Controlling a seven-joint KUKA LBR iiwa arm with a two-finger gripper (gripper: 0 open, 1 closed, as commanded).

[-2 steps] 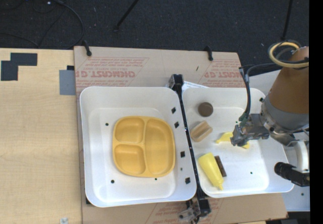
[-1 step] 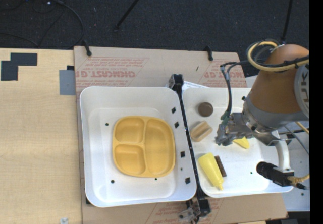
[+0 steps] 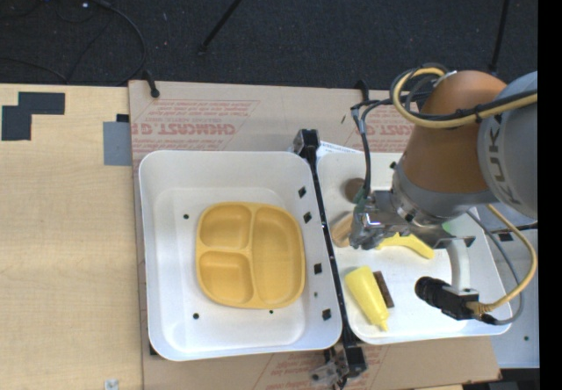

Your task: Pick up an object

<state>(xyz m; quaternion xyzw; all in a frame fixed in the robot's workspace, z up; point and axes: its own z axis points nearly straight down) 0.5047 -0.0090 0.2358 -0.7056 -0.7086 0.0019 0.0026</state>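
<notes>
Banana (image 3: 409,245), yellow and curved, lies just right of the gripper (image 3: 364,234); a yellow bottle (image 3: 367,295) lies below it. Claw state: cannot tell.

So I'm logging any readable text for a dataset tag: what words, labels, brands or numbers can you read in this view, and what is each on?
"CHEMCRAFT": my best reading of the red print on the cardboard sheet behind the left bin, seen upside down and blurred.
"KU": dark letters on the grey arm, cut off at the frame's edge.
Red print on the cardboard near the front edge: too blurred to read.
</notes>
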